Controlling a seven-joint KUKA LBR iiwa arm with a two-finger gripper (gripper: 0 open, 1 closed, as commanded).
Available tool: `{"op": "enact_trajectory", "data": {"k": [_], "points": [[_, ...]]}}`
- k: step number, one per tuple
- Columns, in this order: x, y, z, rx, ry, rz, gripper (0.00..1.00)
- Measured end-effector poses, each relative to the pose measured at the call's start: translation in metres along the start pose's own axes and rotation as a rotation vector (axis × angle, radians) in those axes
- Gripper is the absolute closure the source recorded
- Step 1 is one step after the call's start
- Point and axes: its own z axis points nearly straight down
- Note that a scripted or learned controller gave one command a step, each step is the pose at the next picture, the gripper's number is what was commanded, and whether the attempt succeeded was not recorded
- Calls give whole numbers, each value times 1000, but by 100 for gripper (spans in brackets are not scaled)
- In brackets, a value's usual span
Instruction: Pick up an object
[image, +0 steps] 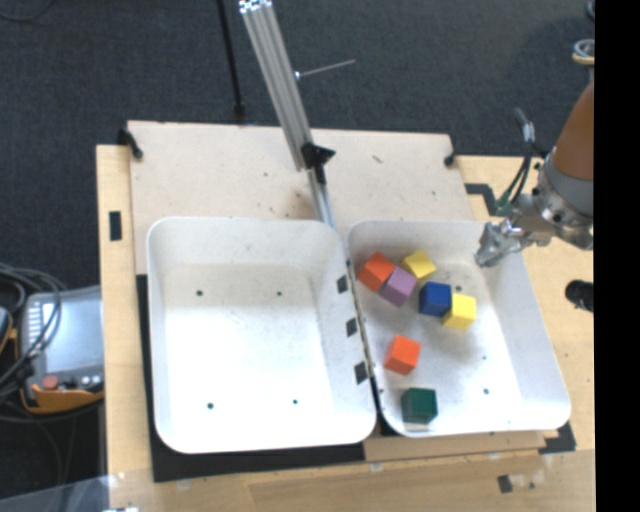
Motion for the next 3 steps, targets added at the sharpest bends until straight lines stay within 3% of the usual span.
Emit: {"op": "enact_trajectory", "data": {"k": [1,3], "points": [[47,10,12,3,1,1,100],[153,30,-2,2,2,-2,100]]}}
